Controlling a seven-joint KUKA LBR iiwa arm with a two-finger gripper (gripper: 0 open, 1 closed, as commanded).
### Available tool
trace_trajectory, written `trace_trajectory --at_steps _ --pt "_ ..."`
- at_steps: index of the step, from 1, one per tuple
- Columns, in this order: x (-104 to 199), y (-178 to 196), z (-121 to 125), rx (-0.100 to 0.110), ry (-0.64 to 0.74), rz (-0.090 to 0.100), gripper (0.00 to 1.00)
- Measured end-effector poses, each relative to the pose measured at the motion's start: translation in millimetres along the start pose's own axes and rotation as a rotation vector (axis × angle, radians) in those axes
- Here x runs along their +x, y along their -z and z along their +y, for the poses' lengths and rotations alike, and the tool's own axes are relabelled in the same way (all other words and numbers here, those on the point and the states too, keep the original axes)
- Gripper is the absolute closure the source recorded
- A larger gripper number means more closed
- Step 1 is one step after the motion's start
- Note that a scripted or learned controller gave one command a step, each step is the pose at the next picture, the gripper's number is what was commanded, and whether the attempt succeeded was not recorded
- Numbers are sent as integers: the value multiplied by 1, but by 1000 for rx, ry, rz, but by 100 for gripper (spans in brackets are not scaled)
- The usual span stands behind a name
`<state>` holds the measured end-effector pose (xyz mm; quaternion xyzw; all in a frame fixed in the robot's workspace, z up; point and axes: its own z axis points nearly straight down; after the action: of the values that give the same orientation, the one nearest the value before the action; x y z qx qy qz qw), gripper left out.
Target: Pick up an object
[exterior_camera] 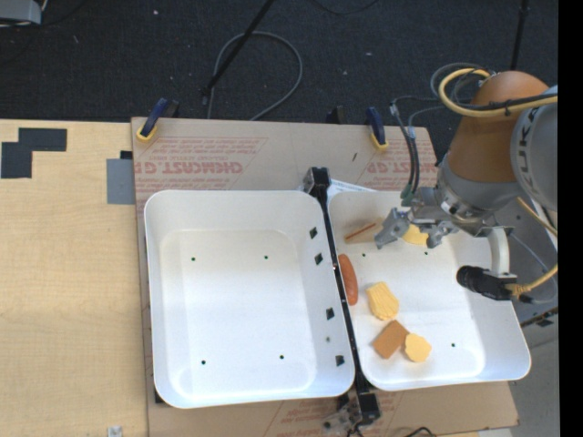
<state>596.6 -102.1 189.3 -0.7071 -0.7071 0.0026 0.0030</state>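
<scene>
high slanted view over both bins (pixel 155 244)

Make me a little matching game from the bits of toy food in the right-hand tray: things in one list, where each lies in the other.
Things:
1. orange-red sausage
2. brown piece
3. pale yellow piece
4. thin orange stick

Places:
A. between the gripper fingers
B. along the divider between the bins
C. touching a round yellow piece, near edge
D. far corner, left of the gripper

Pairs: 1-B, 2-C, 3-A, 4-D

even, bright overhead light; the white bins (pixel 237 209) glare slightly, shadows stay soft, the dark floor (pixel 182 44) looks grainy, focus fair
</scene>
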Motion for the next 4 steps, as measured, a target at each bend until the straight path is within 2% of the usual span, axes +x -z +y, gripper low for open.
trace_trajectory --at_steps 1,2,3,4 --pt "0 4 2 -8 0 -1 0" --pt "-2 -59 0 -2 1 0 0" --pt "-1 -104 -1 -5 1 0 0" --pt "-2 -91 0 -8 -1 -1 100"
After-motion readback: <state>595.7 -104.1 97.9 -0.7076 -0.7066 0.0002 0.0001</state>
